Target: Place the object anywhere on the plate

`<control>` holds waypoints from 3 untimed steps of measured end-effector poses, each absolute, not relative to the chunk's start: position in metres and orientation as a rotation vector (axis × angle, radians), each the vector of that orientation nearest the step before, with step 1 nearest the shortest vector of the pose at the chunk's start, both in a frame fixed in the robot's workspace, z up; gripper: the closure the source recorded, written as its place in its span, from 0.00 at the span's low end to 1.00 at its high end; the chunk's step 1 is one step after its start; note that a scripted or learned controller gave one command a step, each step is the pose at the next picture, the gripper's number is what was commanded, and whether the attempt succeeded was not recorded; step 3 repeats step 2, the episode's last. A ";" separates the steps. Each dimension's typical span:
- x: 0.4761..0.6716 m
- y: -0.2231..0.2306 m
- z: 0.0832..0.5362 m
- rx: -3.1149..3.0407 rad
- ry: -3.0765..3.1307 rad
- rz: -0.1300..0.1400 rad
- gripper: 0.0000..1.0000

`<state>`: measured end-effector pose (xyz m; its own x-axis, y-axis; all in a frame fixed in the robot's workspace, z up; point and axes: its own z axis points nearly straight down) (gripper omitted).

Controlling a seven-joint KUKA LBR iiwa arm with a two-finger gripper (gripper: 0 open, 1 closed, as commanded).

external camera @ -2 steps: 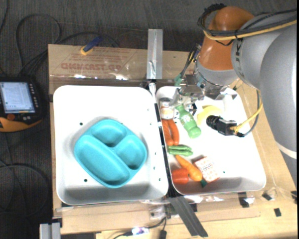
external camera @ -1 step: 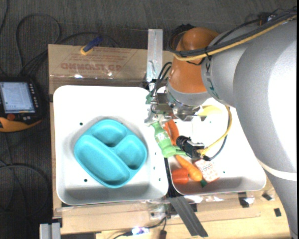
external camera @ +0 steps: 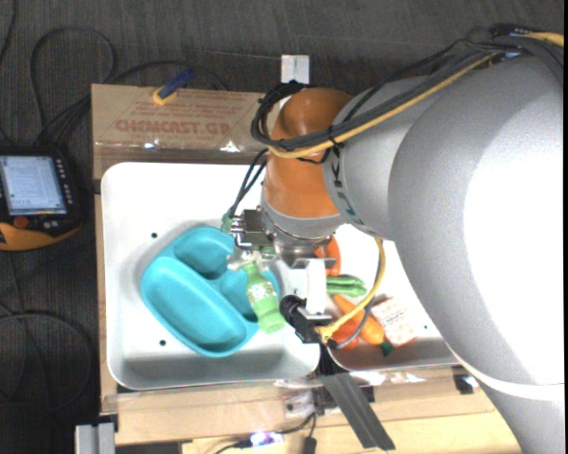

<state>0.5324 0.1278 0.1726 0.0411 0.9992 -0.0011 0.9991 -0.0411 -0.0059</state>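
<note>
One green bottle (external camera: 262,298) is lying lengthwise, top toward the arm, on the divided blue plate (external camera: 194,296) in the left white bin (external camera: 133,206); fingers' (external camera: 265,265) state unclear.

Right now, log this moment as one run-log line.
arm: over left bin | claw: above blue plate | green object: at claw, over plate edge | grip: unclear | right bin: orange items

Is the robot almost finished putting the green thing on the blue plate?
Nearly, it seems. The gripper hangs over the blue plate, and the green object sits at the plate's right edge under it. Whether it is let go is unclear. Left: release and pull away. Other toys lie in the right bin.
</note>
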 end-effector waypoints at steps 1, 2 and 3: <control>0.543 0.094 0.182 -2.461 -1.949 0.008 1.00; 0.543 0.095 0.182 -2.461 -1.949 0.008 0.00; 0.543 0.095 0.182 -2.461 -1.949 0.008 0.00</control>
